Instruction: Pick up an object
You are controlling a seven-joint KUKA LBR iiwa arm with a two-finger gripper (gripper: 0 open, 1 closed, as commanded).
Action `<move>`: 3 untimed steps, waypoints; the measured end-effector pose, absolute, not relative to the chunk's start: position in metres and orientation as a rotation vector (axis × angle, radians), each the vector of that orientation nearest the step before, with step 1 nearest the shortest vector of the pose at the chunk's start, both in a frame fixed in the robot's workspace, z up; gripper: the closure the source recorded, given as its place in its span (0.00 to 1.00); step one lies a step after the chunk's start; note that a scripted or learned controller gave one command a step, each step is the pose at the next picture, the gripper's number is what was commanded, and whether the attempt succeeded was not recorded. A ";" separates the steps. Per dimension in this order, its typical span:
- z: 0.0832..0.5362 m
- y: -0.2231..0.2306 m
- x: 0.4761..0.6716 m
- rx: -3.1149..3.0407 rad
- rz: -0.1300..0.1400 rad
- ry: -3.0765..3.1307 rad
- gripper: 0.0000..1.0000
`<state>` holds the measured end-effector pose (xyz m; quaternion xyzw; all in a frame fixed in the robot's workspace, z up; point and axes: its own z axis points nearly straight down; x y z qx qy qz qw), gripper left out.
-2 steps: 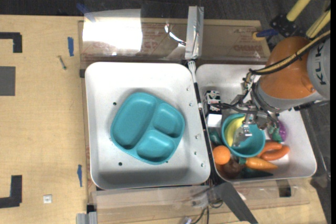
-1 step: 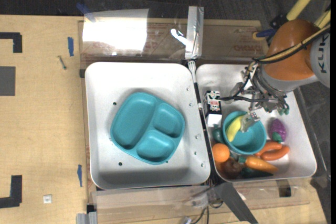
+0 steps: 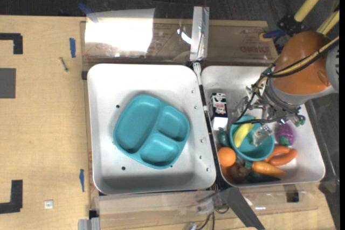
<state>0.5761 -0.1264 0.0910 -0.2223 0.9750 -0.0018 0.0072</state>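
Teal bowl [image 3: 252, 143] with yellow banana [image 3: 241, 134] inside, right bin [image 3: 315, 161], crowded by orange [image 3: 226, 157] and carrots [image 3: 269, 168]. Pincer [image 3: 262, 134] low over bowl; spread or pressed, cannot tell. Best target: banana or bowl rim, descend straight, avoid neighbours.

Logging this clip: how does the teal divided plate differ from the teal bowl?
The divided plate lies alone in the left bin; the bowl sits among toy food in the right bin. The plate is larger, shallow, with bare compartments; the bowl holds a yellow banana. Both are teal.
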 end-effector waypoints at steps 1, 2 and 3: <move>0.093 -0.112 0.548 -0.499 -0.009 3.069 0.00; 0.091 -0.138 0.573 -1.005 -0.008 2.962 0.00; 0.091 -0.119 0.536 -0.974 -0.010 2.964 0.00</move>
